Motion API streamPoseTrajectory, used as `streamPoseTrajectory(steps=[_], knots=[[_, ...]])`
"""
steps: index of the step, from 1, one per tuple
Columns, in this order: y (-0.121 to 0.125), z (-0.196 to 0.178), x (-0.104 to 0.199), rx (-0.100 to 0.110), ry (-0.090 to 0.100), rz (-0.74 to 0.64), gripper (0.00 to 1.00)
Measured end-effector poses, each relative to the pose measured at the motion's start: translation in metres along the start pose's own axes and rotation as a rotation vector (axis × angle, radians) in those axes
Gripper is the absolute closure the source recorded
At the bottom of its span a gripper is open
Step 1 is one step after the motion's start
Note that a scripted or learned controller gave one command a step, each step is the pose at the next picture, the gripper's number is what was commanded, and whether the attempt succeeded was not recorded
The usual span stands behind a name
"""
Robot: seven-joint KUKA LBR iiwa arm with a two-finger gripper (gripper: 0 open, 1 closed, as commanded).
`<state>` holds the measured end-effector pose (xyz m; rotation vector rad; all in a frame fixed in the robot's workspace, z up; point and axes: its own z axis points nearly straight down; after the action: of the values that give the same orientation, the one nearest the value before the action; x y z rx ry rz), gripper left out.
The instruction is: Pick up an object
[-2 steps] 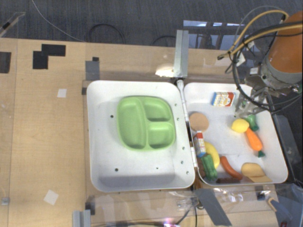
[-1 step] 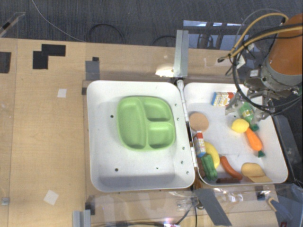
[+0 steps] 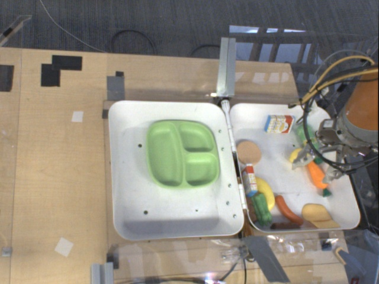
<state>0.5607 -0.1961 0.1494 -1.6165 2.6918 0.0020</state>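
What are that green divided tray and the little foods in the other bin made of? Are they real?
The green divided tray looks like moulded plastic: one even colour, rounded compartments, soft sheen. The yellow banana, orange carrot and reddish sausage look like toy plastic too, with flat, uniform colours, though this is hard to confirm. The small printed box could be cardboard; too small to be sure.

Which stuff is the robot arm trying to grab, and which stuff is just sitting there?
For the job (anything in the right bin it might pick up):
- carrot, nearest the gripper
- small box
- brown disc
- yellow banana
- sausage
- potato

Just lying about:
- green tray in the left bin
- wooden bench
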Motion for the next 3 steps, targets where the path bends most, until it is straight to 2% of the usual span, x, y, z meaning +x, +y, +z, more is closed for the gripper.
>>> streamPoseTrajectory(steps=[1, 3], knots=[[0.001, 0.059, 0.008, 0.013, -0.006, 0.017, 0.0], [-0.022, 0.06, -0.005, 0.011, -0.003, -0.006, 0.0]])
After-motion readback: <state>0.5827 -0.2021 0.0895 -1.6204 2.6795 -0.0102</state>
